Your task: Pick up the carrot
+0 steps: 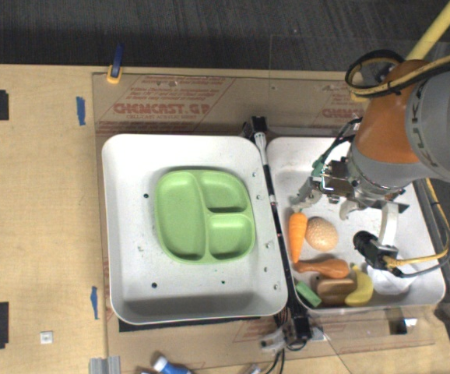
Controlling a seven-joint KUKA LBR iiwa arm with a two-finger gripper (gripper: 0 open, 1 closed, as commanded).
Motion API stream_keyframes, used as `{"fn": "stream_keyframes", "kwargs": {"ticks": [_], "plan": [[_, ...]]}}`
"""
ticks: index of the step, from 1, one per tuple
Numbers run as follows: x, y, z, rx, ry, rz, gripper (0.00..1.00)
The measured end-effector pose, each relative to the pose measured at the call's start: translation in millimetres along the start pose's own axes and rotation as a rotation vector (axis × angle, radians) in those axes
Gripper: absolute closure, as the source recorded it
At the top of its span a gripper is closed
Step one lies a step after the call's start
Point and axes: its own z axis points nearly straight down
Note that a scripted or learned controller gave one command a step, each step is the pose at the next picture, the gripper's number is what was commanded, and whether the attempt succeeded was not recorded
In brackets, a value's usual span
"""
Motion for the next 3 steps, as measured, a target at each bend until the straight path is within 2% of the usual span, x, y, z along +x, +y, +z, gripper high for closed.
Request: {"fn": "stream_keyframes", "kwargs": {"ticks": [1,2,3], "plan": [[14.1,-35.0,2.6,0.011,-0.002,0.063,0.00],[13.4,-34.9,2.6,0.011,-0.003,0.064,0.00],[16.8,-57.4,2.8,0.012,-0.004,0.321,0.00]]}}
